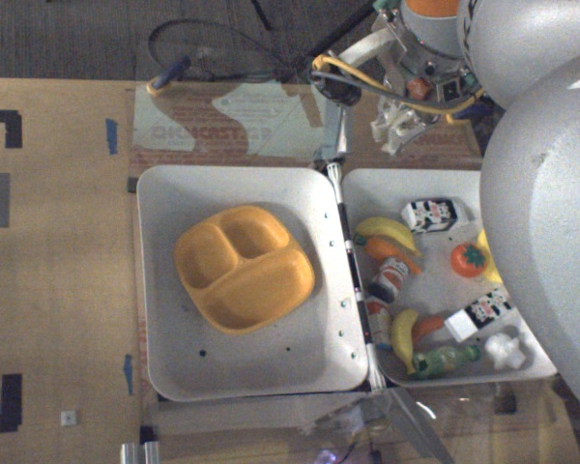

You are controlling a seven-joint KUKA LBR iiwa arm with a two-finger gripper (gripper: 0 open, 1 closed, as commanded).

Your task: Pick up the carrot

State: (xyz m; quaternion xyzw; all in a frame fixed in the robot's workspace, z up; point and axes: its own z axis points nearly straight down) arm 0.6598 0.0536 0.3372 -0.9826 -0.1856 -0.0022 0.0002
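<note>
Spotted carrot in right bin, touching banana. Judged light, stiff, slippery plastic; best pinched across its middle. Could not tell whether gripper, beyond far rim, was open.

Fixed overhead cam, prob. slanted, both bins.
</note>
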